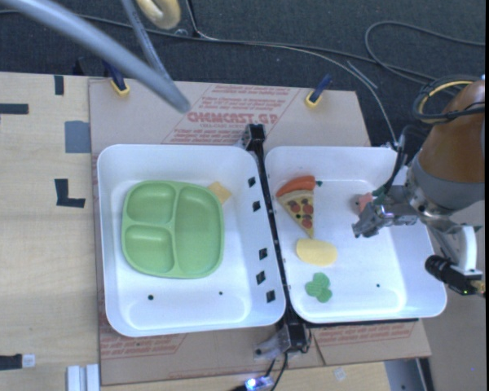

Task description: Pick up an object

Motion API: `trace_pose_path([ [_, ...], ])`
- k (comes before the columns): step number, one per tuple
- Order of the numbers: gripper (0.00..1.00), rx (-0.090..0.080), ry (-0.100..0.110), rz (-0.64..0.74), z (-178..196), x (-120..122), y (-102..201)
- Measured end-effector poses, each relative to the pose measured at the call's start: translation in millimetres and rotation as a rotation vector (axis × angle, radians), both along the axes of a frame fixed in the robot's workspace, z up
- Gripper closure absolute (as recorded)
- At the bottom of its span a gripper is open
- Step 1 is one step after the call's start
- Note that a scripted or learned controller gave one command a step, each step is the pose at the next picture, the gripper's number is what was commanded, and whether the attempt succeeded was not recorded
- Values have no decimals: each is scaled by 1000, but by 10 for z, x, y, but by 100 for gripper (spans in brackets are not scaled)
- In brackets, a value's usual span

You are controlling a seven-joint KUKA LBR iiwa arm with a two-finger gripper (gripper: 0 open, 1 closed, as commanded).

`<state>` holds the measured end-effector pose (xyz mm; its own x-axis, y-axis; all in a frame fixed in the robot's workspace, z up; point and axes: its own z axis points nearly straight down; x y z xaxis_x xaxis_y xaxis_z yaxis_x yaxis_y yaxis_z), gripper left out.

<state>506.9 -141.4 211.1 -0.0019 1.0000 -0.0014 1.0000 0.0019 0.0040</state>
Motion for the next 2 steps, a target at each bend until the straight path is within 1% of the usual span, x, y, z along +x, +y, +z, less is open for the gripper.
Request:
trace_pose_path([
  [1,100,0,0,0,429,11,0],
  [2,100,2,6,3,379,-110,554],
])
